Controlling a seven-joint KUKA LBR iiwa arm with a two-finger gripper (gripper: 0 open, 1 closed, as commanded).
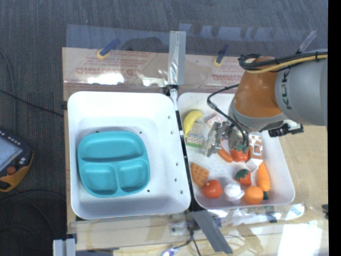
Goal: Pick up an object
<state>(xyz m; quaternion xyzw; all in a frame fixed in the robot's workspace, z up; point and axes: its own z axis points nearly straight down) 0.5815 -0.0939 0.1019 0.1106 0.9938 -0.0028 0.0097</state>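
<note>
grey arm (298, 92) angled down over right bin (282, 180); gripper (221, 143) state can't tell.

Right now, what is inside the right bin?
The right bin holds toy food: a banana, waffle, tomato, carrot and orange. The end effector is lowered among them; the arm covers the bin's far right corner.

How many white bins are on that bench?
2. The left bin holds a teal divided plate. The right bin, touching it along the middle, holds toy food, with the gripper reaching in. The arm may hide some toys.
</note>
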